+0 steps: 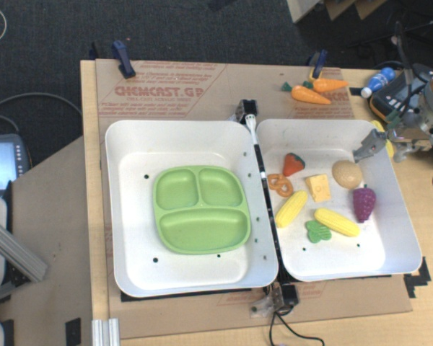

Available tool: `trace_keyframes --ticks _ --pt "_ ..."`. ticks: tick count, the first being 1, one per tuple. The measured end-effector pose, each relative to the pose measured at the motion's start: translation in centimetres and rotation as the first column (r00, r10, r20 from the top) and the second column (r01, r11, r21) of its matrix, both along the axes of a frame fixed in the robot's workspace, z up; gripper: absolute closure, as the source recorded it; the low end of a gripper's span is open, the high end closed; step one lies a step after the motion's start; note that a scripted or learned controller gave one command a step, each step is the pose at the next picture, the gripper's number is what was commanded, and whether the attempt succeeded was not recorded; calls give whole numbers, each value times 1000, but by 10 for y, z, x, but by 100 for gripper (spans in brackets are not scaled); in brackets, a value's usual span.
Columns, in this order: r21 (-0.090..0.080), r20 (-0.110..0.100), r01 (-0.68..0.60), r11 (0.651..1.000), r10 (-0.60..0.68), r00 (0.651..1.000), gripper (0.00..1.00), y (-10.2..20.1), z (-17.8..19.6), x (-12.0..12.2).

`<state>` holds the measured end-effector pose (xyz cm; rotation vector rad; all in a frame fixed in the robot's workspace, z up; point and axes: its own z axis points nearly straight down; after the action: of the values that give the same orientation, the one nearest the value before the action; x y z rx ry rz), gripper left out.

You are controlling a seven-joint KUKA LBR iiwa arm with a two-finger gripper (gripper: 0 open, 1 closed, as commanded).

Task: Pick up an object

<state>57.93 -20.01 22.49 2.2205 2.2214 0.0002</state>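
The right bin (397,251) holds several toy foods. Among them are a red strawberry (294,163), an orange pretzel (280,184), a yellow cheese wedge (319,188), a tan potato (346,173) and purple grapes (364,203). Two yellow corn cobs (291,208) (337,222) and a small green piece (317,231) lie toward the front. My gripper (371,145) hangs over the bin's upper right corner, just up and right of the potato, and nothing shows in its grasp.
The left bin (123,193) holds a green divided plate (200,209). Two toy carrots (316,91) lie on the board behind the right bin. A blue bottle (379,80) and cables sit at the far right by the arm.
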Motion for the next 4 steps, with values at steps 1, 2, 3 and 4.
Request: trace_keyframes --ticks 1,2,3,4 --pt "5 -9 0 1000 0 1000 0 50 -147 -52" --pt "-1 3 2 1000 -2 1000 100 47 -130 -48" --pt "-6 8 7 1000 -7 1000 100 -8 -24 -88" --pt "-1 4 -5 1000 5 1000 100 54 7 -89"
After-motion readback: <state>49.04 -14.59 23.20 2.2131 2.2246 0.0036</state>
